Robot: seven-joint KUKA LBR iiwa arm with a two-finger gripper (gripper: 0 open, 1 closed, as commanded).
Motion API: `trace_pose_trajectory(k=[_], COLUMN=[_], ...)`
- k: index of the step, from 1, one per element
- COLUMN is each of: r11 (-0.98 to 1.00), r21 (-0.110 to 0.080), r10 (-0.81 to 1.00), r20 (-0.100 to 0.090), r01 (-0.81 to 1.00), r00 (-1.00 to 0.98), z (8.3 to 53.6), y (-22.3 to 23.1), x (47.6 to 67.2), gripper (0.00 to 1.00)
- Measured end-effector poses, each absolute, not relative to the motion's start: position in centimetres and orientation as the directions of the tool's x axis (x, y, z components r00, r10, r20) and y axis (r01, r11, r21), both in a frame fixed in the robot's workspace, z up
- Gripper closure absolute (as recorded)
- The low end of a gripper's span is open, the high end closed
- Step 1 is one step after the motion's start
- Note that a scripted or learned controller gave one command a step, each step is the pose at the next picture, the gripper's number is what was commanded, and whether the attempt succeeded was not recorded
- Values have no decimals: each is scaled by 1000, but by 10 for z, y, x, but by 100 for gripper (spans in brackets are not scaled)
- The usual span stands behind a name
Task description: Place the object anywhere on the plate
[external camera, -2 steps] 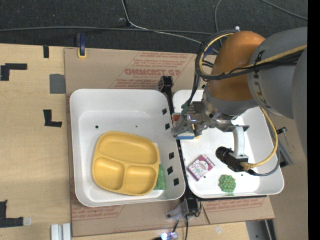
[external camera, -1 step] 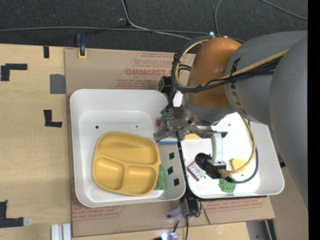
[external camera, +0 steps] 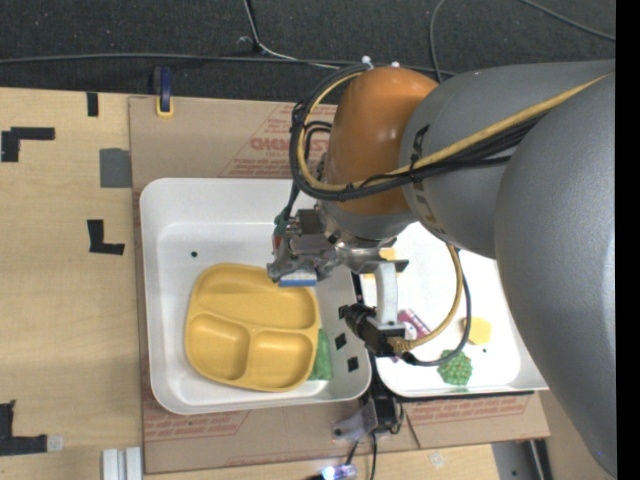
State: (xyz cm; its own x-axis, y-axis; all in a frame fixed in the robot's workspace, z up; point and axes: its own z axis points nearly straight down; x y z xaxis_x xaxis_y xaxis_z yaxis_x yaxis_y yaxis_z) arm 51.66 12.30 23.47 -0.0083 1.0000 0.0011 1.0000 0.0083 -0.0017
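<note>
jaws (external camera: 296, 264) over yellow three-compartment plate (external camera: 252, 325)

Light was even and fairly bright, coming from overhead. White bins (external camera: 165, 228) showed mild glare, near overexposed on right bin (external camera: 500, 363). Soft shadow lay under arm (external camera: 520, 168) across bin divide. Orange band (external camera: 375, 138) carried dull sheen. Black backdrop stayed dark. Focus moderate; gripper (external camera: 297, 263) detail slightly soft, image grainy.

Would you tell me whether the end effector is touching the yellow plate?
Cannot tell: in the camera view the end effector overlaps the yellow plate's upper rim, hiding any gap.
</note>
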Motion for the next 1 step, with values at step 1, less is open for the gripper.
trace_pose_trajectory(k=[1], r11=[3], r21=[-2], r10=[1000], r20=[-1], r01=[1000], r00=[-3], z=[234], y=[119], x=[517], gripper=[0])
